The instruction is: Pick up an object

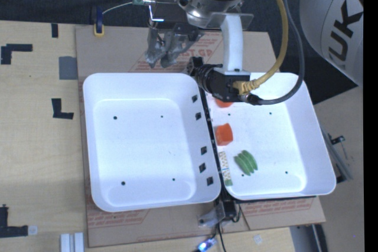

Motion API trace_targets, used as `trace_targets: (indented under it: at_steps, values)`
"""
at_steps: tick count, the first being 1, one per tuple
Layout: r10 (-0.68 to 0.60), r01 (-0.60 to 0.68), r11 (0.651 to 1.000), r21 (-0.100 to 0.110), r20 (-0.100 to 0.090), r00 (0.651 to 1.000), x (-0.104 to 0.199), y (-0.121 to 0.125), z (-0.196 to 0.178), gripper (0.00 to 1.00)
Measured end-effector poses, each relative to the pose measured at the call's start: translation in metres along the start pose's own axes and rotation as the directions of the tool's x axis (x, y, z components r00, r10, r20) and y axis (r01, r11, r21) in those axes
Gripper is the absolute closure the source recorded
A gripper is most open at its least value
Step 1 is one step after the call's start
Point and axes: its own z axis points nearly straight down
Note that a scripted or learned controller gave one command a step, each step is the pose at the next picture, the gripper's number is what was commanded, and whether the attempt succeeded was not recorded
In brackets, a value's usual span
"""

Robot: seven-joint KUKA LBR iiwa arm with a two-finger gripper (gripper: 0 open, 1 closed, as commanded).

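Brown cardboard [118, 47] covers the bench under two white bins. I cannot tell how the gripper [168, 50] stands; it hangs over the cardboard just past the left bin's [97, 127] far edge. Nothing sits between the gripper and that bin. The right bin [295, 144] has three things near the middle wall: one orange block [224, 135], one green toy [246, 162], one small orange piece [223, 102].
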Motion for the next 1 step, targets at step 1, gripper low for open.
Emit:
trace_targets:
  at_steps: [1]
  values:
    - [-0.002,0.002,1.000,0.000,0.001,1.000,0.0009,0.0003,-0.0099,1.00]
